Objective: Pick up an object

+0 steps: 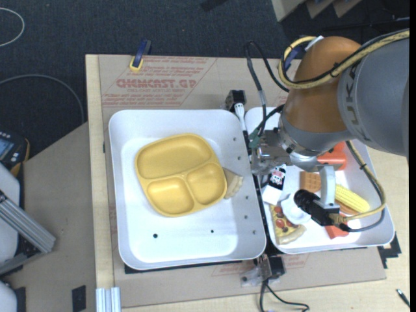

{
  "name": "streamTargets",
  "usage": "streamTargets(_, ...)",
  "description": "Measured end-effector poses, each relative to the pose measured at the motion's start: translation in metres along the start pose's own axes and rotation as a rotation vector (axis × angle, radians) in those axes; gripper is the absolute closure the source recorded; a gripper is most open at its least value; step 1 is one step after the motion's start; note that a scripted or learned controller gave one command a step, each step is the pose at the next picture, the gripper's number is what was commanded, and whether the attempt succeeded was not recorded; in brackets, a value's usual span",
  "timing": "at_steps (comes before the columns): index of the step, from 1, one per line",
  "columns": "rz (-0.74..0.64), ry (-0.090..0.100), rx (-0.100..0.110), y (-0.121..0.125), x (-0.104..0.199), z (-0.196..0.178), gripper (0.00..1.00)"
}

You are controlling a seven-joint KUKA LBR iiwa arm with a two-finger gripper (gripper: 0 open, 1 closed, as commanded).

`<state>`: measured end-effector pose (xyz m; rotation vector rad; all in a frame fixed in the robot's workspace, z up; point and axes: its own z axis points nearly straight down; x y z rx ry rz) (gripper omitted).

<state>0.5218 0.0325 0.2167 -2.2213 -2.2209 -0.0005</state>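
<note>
The arm [338, 90] hangs low over the right bin [383, 229], hiding much of its crowded toys: corn cob [351, 199], pizza slice [285, 221]. Whether the jaws are open I cannot tell; a blind descent risks pinching two pieces or striking the bin wall.

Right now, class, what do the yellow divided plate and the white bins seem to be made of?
Yellow divided plate: probably moulded plastic, matte to satin; it has even colour, rounded compartment walls and soft highlights. Left white bin and right white bin: likely thin formed plastic, smooth and slightly glossy, with rounded corners and rolled rims.
</note>
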Motion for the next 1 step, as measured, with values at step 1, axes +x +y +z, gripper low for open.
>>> streamTargets(1,0.001,0.001,0.002,-0.0118,0.0006,-0.0076,1.0)
